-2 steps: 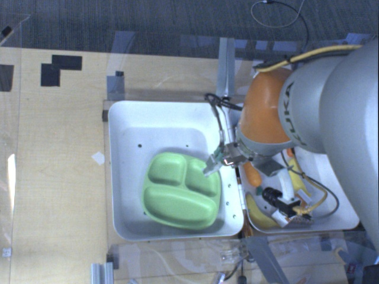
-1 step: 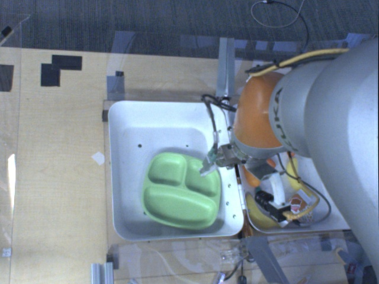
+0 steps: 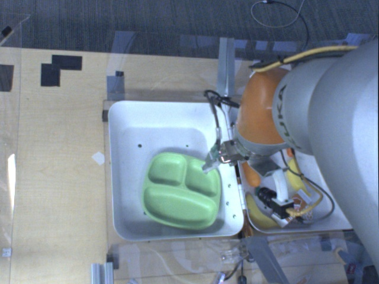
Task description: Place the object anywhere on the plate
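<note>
Plate [image 3: 180, 189]: green, three compartments, lying in the left bin [image 3: 127, 135], toward its front right corner.
Gripper [image 3: 213, 160]: over the plate's far right edge, near the left bin's right wall; finger spread impossible to tell, nothing visible between them.
Objects: yellow and orange items [image 3: 260, 209] in the right bin [image 3: 331, 220], partly hidden under the arm [image 3: 320, 105].

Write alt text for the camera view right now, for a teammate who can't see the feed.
A green divided plate lies in the left white bin, and the grey-and-orange arm reaches in from the right with its gripper at the plate's upper right edge. The right bin holds yellow and orange items, mostly hidden under the arm.
</note>
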Robot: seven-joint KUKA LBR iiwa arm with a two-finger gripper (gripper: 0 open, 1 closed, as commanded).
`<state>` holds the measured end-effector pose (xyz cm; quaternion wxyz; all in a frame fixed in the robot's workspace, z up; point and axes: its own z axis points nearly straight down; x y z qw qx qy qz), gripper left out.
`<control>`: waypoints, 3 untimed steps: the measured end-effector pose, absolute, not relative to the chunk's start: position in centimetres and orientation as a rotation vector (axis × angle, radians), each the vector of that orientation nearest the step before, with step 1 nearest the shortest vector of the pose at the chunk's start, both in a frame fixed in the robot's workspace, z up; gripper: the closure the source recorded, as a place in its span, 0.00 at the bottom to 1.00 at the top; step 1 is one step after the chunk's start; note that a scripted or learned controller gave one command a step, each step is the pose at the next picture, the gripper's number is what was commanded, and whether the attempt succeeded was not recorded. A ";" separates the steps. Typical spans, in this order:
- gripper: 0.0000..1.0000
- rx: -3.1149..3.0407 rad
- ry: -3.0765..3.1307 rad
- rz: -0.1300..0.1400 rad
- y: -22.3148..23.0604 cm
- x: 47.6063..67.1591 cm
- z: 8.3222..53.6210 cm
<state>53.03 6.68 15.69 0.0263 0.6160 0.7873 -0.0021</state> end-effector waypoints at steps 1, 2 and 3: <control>1.00 1.767 2.543 -0.016 6.6 52.9 15.2; 0.00 1.767 2.543 -0.016 6.6 52.9 15.2; 1.00 1.787 2.498 -0.035 4.4 53.3 16.6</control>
